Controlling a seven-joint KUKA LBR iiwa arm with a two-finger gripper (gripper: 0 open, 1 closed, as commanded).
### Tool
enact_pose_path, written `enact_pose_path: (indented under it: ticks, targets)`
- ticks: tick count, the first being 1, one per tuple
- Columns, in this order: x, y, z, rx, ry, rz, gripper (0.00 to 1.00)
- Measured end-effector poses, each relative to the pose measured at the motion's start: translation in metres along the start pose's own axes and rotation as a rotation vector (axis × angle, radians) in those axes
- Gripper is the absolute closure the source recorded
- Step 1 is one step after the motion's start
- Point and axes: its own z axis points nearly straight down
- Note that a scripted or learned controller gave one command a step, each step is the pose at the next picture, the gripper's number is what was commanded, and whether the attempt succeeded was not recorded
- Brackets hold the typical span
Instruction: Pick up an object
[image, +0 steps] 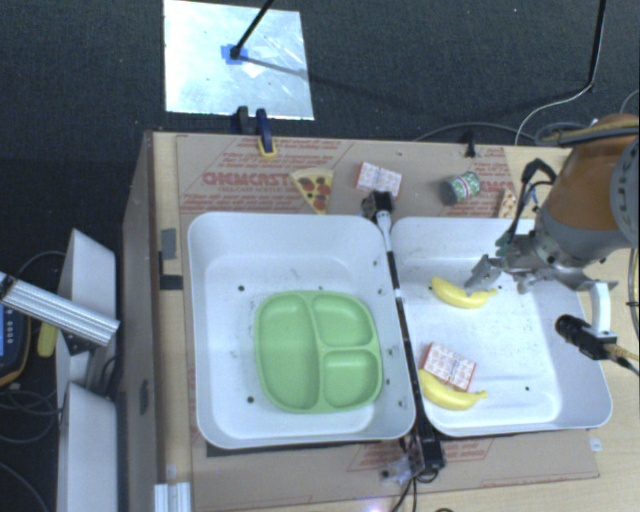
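Note:
In the right bin (570, 400) a yellow banana (460, 293) lies near the back left. My gripper (502, 278) hovers just to its right, close above the banana's right end, with its fingers spread and nothing between them. A second banana (455, 396) lies at the bin's front left, and a small red and white box (449, 367) rests against it. The grey arm with its orange band (590, 195) reaches in from the right.
A green divided plate (320, 350) sits in the left bin (230, 260). Behind the bins, on the cardboard, lie a toy pizza slice (313, 190), a small patterned box (379, 179) and a can (463, 186). A black fitting (585, 335) sticks in over the right bin's edge.

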Motion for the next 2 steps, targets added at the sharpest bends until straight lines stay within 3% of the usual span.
enact_pose_path:
  ticks: [1, 2]
  targets:
    - [0.029, 0.004, 0.057, -0.001, -0.001, 0.0, 0.0]
    - [0.008, 0.006, 0.028, -0.004, -0.003, 0.003, 0.0]
